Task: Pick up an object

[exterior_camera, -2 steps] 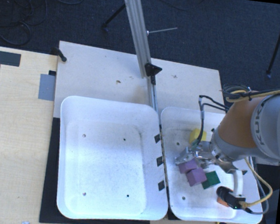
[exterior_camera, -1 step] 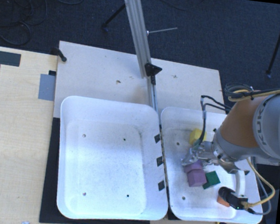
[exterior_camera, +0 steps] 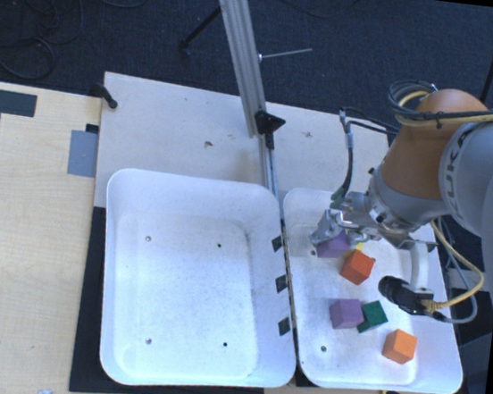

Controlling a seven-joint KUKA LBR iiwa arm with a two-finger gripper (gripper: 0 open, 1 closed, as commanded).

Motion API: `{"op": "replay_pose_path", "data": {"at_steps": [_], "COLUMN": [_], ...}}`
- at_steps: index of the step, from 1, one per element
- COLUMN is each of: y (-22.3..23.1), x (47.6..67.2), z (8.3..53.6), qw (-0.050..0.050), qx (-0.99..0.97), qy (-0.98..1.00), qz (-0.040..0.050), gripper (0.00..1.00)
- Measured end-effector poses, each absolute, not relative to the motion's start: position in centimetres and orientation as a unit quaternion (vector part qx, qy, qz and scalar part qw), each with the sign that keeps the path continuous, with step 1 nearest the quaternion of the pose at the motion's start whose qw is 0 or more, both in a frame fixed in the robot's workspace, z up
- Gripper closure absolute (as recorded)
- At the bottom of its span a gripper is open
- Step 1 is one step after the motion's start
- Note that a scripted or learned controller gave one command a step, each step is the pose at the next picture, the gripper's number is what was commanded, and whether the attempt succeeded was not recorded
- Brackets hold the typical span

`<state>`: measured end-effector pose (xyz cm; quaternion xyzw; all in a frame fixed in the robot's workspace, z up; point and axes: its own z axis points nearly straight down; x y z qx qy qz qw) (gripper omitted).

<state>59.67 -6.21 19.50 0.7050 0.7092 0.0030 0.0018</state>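
Observation:
My gripper [exterior_camera: 334,230] is low over the far left part of the right bin [exterior_camera: 438,381], near the divide between the bins. A purple block [exterior_camera: 334,246] lies directly under its tip, partly hidden by it; I cannot tell whether they touch. Just to the right sits an orange cube [exterior_camera: 357,267], with a sliver of yellow behind it. Nearer the front lie a second purple cube [exterior_camera: 345,314], a dark green block [exterior_camera: 374,316] touching it, and another orange cube [exterior_camera: 400,345].
The left bin [exterior_camera: 115,185] stands beside the right one. A slanted aluminium post [exterior_camera: 246,65] rises behind the bins' shared edge. Black clips [exterior_camera: 282,283] line the divide. Cables and a black connector [exterior_camera: 406,296] hang from the arm over the right bin's right side.

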Motion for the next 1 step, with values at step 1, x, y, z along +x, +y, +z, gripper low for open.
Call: {"op": "replay_pose_path", "data": {"at_steps": [1], "y": [7.22], "x": [63.89], "z": [18.96], "qw": [-0.002], "qx": [0.705], "qy": [0.71], "qz": [0.0005], "gripper": [1.0]}}
